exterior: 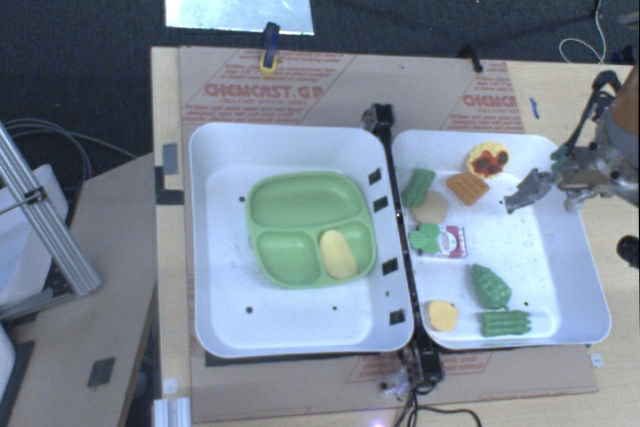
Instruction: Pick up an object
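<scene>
On the bench stand two shallow white bins side by side. Inside the left bin (215,215) lies a green divided tray (300,205), and in its lower right compartment rests a pale yellow object (340,253), long and rounded. The other two compartments of the tray carry nothing.

Inside the right bin (580,295) lie several small toy food items. Near the upper edge sits a round yellow piece with red spots (488,158), and just below and left of it an orange-brown waffle-like piece (467,188). Close to the left wall is a green pod-shaped piece (417,186), tilted, and just below it a beige round piece (432,208). Under that one, a small pink and white carton (450,242) lies flat, with a green leafy piece (426,238) touching its left side. Lower down are a dark green bumpy piece (490,286), a green bundle of beans (505,323) near the bottom wall, and a small yellow piece (442,316) to the left of the beans.

From the right side the arm reaches in, and the gripper (525,192) hangs over the upper right part of the right bin, to the right of the waffle-like piece and apart from it. Its dark fingers point to the left. I cannot tell if the jaws stand open or closed, and no item shows between them.
</scene>
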`<state>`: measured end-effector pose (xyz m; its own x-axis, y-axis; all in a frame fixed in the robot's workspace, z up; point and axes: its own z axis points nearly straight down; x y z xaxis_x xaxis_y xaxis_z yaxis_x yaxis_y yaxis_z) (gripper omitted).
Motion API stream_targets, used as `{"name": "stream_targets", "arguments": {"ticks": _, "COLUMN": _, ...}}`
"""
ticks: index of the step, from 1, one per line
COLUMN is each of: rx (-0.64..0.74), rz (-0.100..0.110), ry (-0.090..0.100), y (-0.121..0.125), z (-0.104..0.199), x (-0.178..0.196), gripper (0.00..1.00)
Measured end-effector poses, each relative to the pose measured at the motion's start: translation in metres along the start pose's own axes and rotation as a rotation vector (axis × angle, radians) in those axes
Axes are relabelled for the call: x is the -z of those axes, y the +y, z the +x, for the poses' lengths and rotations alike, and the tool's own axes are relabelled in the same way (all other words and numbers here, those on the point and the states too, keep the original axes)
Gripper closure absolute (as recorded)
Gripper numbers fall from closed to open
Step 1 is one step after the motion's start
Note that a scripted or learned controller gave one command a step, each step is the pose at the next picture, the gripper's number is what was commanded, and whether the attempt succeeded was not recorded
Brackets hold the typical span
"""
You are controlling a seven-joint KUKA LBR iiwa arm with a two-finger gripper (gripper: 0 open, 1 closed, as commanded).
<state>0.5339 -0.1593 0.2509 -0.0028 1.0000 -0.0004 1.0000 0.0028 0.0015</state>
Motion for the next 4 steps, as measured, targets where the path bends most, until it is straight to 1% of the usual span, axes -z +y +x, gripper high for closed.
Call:
{"name": "stream_targets", "arguments": {"ticks": 1, "rx": 0.005, "rz": -0.002, "ry": 0.000, "y": 0.077, "z": 0.015, "x": -0.083, "gripper": 0.00}}
{"name": "stream_targets", "arguments": {"ticks": 2, "rx": 0.004, "rz": -0.002, "ry": -0.001, "y": 0.127, "z": 0.003, "x": -0.170, "gripper": 0.00}}
{"name": "stream_targets", "arguments": {"ticks": 3, "rx": 0.005, "rz": -0.005, "ry": -0.002, "y": 0.127, "z": 0.003, "x": -0.154, "gripper": 1.00}}
{"name": "stream_targets", "arguments": {"ticks": 4, "rx": 0.006, "rz": -0.004, "ry": -0.002, "y": 0.127, "z": 0.003, "x": -0.155, "gripper": 0.00}}
